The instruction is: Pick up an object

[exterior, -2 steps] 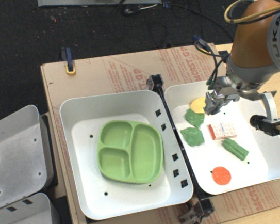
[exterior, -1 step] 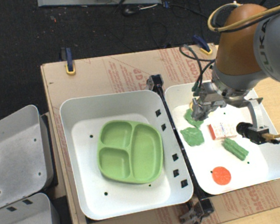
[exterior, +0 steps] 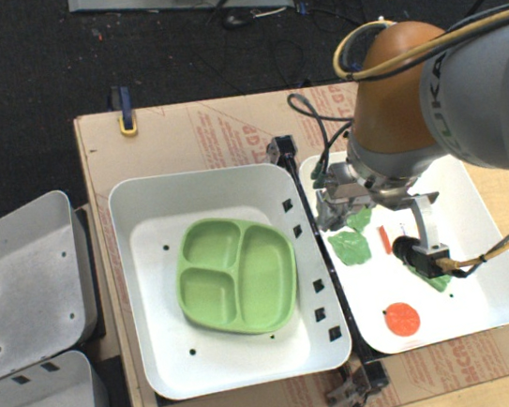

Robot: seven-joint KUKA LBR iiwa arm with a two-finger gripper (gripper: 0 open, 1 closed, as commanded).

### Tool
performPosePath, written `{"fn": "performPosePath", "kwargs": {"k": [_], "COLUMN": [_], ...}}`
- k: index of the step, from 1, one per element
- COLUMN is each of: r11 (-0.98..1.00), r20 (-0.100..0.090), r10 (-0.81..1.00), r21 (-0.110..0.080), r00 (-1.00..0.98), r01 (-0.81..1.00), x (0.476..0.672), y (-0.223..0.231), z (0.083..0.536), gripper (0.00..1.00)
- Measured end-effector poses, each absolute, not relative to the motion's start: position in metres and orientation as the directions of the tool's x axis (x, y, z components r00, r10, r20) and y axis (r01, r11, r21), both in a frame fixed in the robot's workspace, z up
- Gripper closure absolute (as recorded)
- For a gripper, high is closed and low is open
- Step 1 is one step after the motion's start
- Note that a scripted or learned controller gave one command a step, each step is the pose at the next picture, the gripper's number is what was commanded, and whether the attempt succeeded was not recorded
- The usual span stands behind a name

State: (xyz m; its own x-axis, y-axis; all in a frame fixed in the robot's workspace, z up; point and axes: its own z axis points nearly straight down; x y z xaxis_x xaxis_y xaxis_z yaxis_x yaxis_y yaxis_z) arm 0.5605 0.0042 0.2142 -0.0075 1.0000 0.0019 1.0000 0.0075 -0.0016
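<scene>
Several small pieces lie in the right bin [exterior: 506, 298]: a green scrap [exterior: 350, 248] by its left wall, an orange disc [exterior: 403, 319] near its front edge. My gripper [exterior: 336, 214] hangs over the scrap; opening: cannot tell. Scrap looks thin, light, floppy; I judge pinching its raised edge best.

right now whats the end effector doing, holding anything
End effector: low over the right bin, by the green pieces; open or closed cannot be told, and nothing is visibly held.
</scene>
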Motion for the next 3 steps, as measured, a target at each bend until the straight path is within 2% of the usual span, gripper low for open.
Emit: {"fn": "performPosePath", "kwargs": {"k": [2,3], "r11": [0.007,0.002], "r20": [0.001,0.0], "r10": [1.0,1.0], "r21": [0.0,0.0], "r00": [-0.007,-0.002], "r01": [1.0,1.0], "x": [0.549,0.549], "y": [0.097,0.094], "z": [0.224,0.223], "gripper": [1.0,0.0]}}
